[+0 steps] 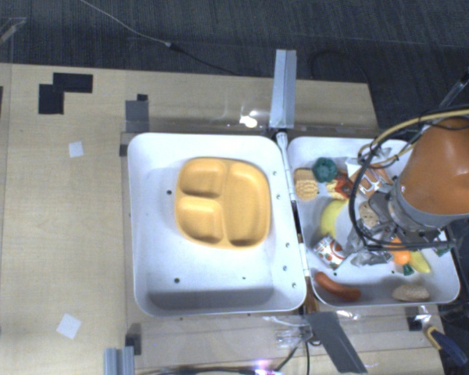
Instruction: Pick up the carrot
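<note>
The carrot (pixel 403 258) shows as a small orange piece with a green tip, low in the right bin (pixel 453 287). The arm's wrist partly covers it. My gripper (pixel 366 255) hangs low over the middle of that bin, just left of the carrot, and the orange-banded wrist (pixel 445 170) hides most of it from above. Whether it touches the carrot is hidden.
The right bin also holds a green item (pixel 324 168), a tan waffle-like piece (pixel 305 183), a yellow fruit (pixel 332 216), a small can (pixel 326 250), a red sausage (pixel 338 286) and a tan lump (pixel 410 292). A yellow divided plate (pixel 223 201) lies in the left bin (pixel 152 272).
</note>
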Controlling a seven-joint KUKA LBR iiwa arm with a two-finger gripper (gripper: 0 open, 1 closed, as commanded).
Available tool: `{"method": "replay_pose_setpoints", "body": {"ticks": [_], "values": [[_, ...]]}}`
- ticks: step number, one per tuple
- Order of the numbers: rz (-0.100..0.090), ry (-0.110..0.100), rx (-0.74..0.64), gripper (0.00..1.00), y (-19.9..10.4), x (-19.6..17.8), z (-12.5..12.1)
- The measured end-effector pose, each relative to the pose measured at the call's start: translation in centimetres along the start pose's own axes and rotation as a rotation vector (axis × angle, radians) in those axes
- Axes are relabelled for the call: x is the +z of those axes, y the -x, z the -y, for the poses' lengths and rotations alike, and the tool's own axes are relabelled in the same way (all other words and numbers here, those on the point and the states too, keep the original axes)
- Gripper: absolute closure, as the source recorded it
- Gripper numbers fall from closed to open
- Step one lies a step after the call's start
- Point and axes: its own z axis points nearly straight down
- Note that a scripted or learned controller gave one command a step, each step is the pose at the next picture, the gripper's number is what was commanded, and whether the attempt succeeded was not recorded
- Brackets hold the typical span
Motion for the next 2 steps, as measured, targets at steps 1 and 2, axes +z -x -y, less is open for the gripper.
{"method": "replay_pose_setpoints", "body": {"ticks": [1,2], "values": [[0.009,-0.01,-0.043,1.0,-0.92,5.29,6.6],[0.009,-0.01,-0.043,0.0,-0.91,5.39,6.55]]}}
